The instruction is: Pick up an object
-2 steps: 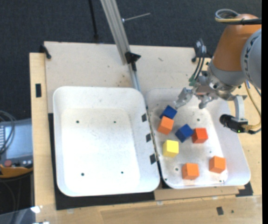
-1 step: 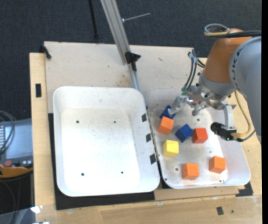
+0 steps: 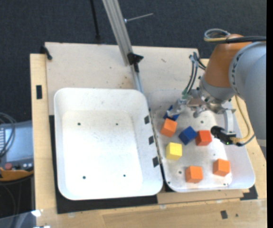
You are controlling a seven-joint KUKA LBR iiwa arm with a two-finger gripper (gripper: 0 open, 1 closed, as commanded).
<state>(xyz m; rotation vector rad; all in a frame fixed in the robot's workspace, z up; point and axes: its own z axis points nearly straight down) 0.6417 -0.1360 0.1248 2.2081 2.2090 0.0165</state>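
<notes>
1. Camera view, right bin [image 3: 243, 177]: six small blocks loose on its floor, cube-like, so no clear long axis; most sitting turned at a slant to the bin's walls
2. Nearest the far-left corner, an orange block [image 3: 169, 127]; just beyond it a small blue piece [image 3: 172, 111], partly hidden, shape hard to read
3. Around the middle, a blue block [image 3: 187, 135] touching or nearly touching a red-orange block [image 3: 203, 137]; by the left wall, a yellow block [image 3: 174, 150]
4. Along the near edge, two more orange blocks, one [image 3: 193, 174] left of the other [image 3: 221, 167], apart
5. Gripper [image 3: 192, 104] low over the bin's far edge, beside the small blue piece; open or closed impossible to tell; nothing seen held
6. Black cable and connector [image 3: 220, 134] hanging close to the red-orange block
7. Left bin [image 3: 103, 96] alongside; slanted metal rail [image 3: 119, 27] rising behind it
</notes>
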